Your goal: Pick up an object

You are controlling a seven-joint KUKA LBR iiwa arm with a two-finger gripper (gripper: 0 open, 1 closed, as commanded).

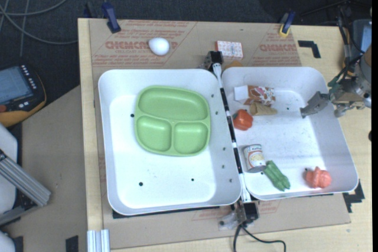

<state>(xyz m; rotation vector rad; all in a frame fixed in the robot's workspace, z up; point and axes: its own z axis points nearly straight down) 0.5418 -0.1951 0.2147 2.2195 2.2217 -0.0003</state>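
Poised at the right bin's [331, 127] far edge, gripper [313, 105] state impossible to tell; tomato [243, 120], can [255, 157], green pepper [276, 176] scattered apart, easy to single out

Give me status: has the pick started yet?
Nothing picked yet. The gripper sits at the right bin's right edge, nothing visibly between its fingers. The orange toy, can, green toy and pink toy all lie in the bin. Grasp and lift remain.
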